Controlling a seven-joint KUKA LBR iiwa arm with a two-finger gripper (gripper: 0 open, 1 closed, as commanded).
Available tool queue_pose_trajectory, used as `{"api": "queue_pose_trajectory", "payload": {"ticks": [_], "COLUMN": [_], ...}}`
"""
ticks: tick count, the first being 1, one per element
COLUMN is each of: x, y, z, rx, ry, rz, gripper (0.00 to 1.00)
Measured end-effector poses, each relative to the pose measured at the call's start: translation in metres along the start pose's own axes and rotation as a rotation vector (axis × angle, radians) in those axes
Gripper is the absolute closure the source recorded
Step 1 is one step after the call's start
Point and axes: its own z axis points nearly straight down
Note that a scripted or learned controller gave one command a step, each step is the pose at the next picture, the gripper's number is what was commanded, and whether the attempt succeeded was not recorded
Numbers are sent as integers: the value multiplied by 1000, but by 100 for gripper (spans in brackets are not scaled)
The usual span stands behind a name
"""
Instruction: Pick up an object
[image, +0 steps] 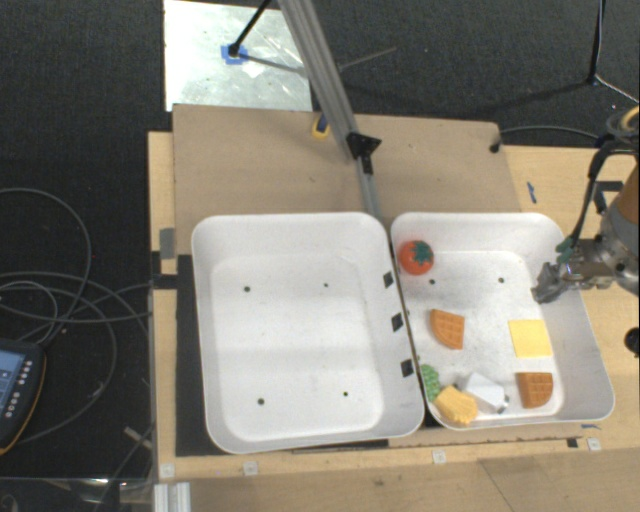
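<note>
The right bin (480, 232) holds several small items. A red tomato with a green top (416, 257) lies at its far left. An orange wedge (448, 328) sits near the middle, and a flat yellow square (529, 338) lies to its right. Along the near edge are an orange-brown block (534, 389), a white piece (487, 392), a yellow chunk (457, 405) and a small green item (429, 378). My gripper (550, 283) hangs over the bin's right rim, above and right of the yellow square, with nothing seen in it.
The left bin (290, 232) stands beside the right one, with black clips (397, 321) along the shared edge. A grey pole (330, 80) slants in from the top to the bins' far junction. Cables lie on the floor at left.
</note>
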Motion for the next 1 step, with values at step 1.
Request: {"api": "queue_pose_trajectory", "payload": {"ticks": [1], "x": [57], "y": [7], "z": [11], "rx": [0], "ry": [1], "rz": [-2], "gripper": [100]}}
